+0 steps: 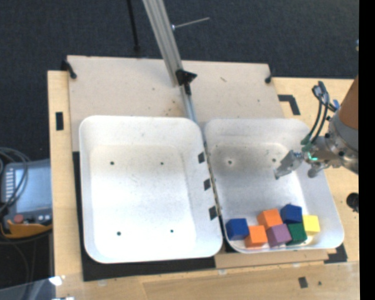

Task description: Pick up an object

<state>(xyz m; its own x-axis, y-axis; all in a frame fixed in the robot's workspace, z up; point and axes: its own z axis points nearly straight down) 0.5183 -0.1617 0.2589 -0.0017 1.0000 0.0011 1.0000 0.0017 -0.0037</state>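
step: approach; gripper [298,163] sits over the right bin [250,136], above the blocks [275,227].
tool: fingers look parted, nothing between them.
blocks: clustered at the bin's near edge, touching.
next: move toward the near edge, drop on one block; neighbours crowd it.
surface: white bins on a tan bench [131,83].
room: dark floor, cables at left.

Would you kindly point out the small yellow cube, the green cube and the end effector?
small yellow cube [311,223], camera view, top face.
green cube [297,232], camera view, top face.
end effector [295,165], camera view, between its fingertips.
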